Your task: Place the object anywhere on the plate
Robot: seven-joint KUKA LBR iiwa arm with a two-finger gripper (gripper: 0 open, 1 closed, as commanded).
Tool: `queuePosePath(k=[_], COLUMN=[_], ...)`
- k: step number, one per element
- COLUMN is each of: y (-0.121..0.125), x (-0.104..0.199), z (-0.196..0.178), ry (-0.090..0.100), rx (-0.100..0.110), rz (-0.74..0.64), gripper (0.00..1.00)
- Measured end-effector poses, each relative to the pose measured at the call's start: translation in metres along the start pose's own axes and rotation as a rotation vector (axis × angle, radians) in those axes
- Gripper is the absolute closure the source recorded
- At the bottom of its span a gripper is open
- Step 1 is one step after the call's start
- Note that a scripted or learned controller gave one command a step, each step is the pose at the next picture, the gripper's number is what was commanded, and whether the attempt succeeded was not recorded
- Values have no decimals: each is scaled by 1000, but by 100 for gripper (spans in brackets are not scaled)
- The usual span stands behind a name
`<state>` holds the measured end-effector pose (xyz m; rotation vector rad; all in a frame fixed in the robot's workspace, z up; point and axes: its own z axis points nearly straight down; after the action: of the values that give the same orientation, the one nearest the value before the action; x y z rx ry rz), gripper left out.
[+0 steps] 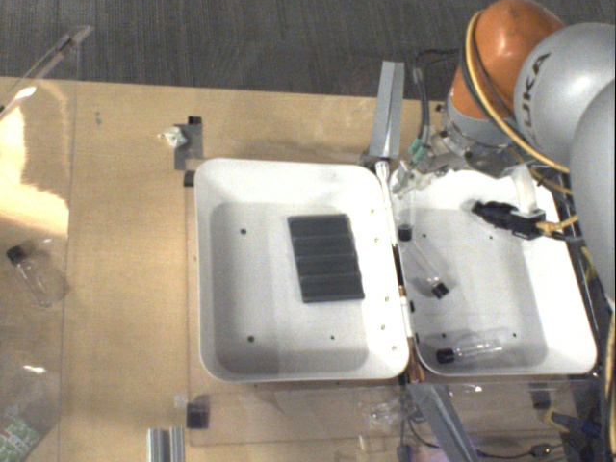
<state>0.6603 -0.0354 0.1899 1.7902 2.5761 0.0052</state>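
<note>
A dark grey ridged plate (326,257) lies flat in the middle of the left bin (221,345). In the right bin (568,345) a clear vial with a black cap (472,346) lies near the front wall. A second clear vial (428,272) lies near that bin's left wall, its black cap pointing toward the front. My gripper (412,169) hangs over the back left corner of the right bin, close to the wall between the two bins. It is well apart from both vials and from the plate. Nothing shows in its grasp.
A grey upright post (388,109) stands just behind the gripper, between the bins. A black cable connector (505,217) hangs under the arm over the right bin. Another clear vial (34,272) lies on the wooden bench far to the left.
</note>
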Motion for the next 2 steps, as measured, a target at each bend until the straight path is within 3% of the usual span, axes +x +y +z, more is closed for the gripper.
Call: queuePosePath(k=[1,2], y=[40,47], x=[82,129], z=[4,-2], ry=[1,1], rx=[0,-2], rz=[237,-305], gripper=[100,100])
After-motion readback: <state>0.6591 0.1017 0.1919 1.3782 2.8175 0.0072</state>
